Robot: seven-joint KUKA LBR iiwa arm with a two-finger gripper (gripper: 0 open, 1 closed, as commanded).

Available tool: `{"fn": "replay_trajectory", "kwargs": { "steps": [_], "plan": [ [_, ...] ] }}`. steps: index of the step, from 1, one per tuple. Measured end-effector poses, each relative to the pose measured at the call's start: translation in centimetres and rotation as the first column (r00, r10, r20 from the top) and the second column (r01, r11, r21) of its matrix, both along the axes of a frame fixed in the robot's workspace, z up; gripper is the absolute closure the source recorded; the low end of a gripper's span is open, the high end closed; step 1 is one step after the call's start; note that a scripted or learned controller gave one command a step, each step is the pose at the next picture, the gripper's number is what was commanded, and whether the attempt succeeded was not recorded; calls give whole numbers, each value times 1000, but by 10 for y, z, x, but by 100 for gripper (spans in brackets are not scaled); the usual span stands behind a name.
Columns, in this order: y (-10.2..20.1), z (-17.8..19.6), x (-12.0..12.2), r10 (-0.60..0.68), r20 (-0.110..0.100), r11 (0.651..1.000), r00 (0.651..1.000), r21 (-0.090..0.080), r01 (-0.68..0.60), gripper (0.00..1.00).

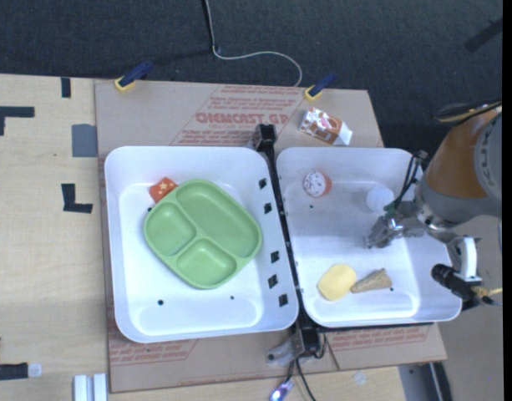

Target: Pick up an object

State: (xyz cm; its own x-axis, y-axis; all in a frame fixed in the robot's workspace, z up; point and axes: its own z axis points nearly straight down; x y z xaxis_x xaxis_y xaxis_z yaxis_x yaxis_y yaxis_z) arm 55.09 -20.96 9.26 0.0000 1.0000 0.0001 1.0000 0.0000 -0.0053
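In the right bin (406,306) my gripper (379,236) hangs low over the middle of the floor, reaching in from the right. A yellow lump (337,281) and a tan wedge (372,281) lie side by side just in front of it, apart from it. A small round white and red object (316,184) sits at the bin's back left. A pale translucent round piece (378,197) lies just behind the gripper. Nothing shows in the gripper's grasp.
The left bin (130,307) holds a green divided plate (203,233) with a small orange block (162,189) at its back left edge. A small printed carton (325,127) lies on the cardboard behind the right bin. A cable (239,54) runs across the back.
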Motion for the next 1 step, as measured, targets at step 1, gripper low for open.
{"fn": "replay_trajectory", "kwargs": {
  "steps": [1],
  "plan": [
    [44, -8, 49, 7, 7, 1000, 1000, -1, -7, 100]
  ]
}}
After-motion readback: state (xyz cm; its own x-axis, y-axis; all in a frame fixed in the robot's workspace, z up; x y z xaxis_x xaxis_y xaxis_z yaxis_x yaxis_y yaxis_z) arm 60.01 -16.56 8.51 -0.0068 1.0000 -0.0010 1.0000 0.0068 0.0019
